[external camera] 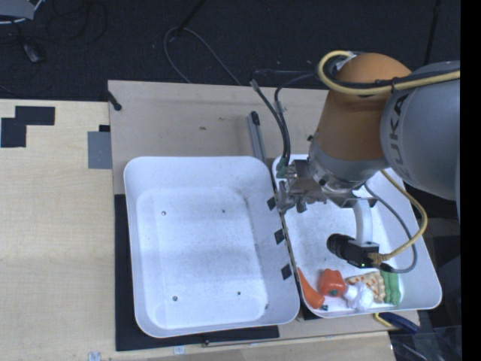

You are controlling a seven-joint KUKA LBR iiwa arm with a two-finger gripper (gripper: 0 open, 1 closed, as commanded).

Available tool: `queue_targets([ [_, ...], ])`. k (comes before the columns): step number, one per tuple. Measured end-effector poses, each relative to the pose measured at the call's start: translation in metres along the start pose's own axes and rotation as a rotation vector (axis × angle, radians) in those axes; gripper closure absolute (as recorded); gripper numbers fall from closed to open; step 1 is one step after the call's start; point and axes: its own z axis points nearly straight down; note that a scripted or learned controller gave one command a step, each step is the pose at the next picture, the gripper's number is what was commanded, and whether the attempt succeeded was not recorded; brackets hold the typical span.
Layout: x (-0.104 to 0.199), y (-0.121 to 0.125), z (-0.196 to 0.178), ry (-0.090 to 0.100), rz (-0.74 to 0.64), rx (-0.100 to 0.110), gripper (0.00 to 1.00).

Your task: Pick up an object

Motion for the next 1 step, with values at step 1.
queue_targets([
  [1,0.0475,-0.0128,0.0100,-0.001,0.001,0.000,1.00],
])
